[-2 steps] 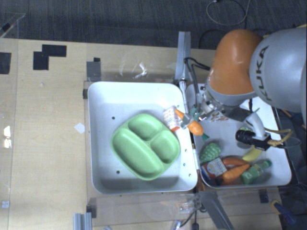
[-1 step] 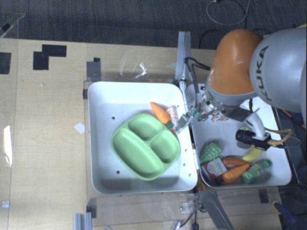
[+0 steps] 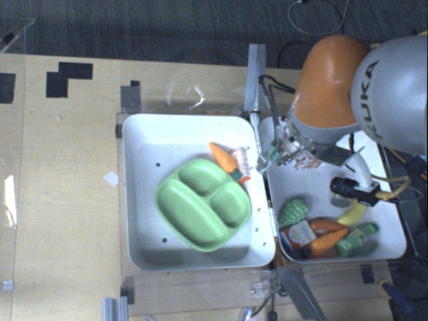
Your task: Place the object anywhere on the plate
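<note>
Within the left bin (image 3: 140,179) lies a green sectioned plate (image 3: 204,204), an orange carrot (image 3: 223,156) resting at its far right rim. Right of it, the tool (image 3: 257,164) hangs over the bins' shared wall; whether its fingers are spread cannot be told. Toy foods (image 3: 321,233) crowd the right bin (image 3: 394,243).

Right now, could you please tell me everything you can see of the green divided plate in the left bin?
The green three-compartment plastic plate is a glossy, light green rounded dish with raised ridges splitting it into one long compartment and two smaller ones. It lies flat and turned at an angle on the floor of the left white bin, nearer the bin's right wall. All three compartments hold nothing. A small orange toy carrot lies at its upper right rim, apparently touching or overlapping the edge.
</note>
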Robot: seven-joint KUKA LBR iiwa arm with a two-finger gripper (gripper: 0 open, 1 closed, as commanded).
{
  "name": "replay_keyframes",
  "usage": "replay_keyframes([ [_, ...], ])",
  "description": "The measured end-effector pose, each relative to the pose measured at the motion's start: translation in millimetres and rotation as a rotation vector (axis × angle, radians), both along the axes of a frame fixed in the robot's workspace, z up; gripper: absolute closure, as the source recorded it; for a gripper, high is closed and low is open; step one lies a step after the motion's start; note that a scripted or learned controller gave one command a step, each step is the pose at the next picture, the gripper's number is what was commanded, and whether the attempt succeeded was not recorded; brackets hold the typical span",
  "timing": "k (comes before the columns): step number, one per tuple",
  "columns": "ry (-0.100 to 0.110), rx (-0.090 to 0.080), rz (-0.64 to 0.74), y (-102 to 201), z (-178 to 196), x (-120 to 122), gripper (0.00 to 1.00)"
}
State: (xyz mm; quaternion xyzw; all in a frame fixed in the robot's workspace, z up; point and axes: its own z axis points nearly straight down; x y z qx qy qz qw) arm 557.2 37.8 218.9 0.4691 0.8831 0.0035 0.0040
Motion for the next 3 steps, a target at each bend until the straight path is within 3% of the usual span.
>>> replay_keyframes([
  [1, 0.005, -0.002, 0.212, 79.4, -50.1, 8.8, 1.0],
  [2, 0.004, -0.002, 0.252, 64.0, -23.9, -44.2, 1.0],
  [3, 0.004, -0.002, 0.233, 99.6, 2.7, -69.5, 1.0],
])
